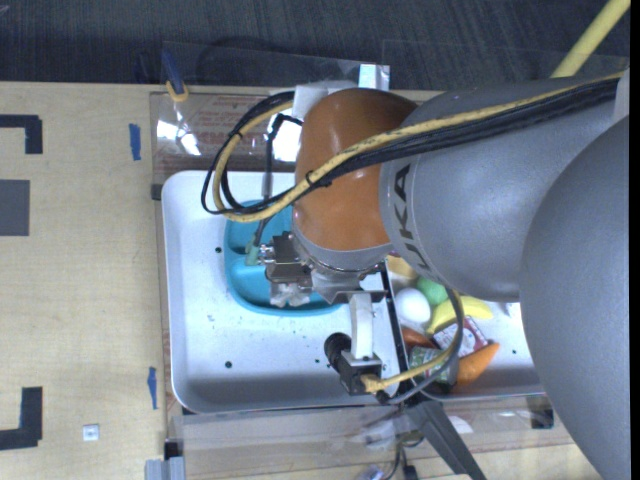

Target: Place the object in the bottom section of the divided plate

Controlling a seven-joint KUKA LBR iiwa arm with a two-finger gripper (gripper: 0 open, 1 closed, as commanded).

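Observation:
A blue divided plate (243, 268) lies in the left part of the white bin (190, 298), and the arm covers most of it. My gripper (287, 286) hangs right over the plate's near right part, below the orange band on the wrist. Only its metal body shows against the blue. The arm hides whatever lies in the plate's sections beneath it.
A cluster of toy food sits at the bin's right: a white egg (412, 306), a green piece (433, 292), a yellow piece (475, 311) and an orange piece (478, 360). Black and yellow cables loop over the bin's far left. The wooden bench (70, 298) stretches away to the left.

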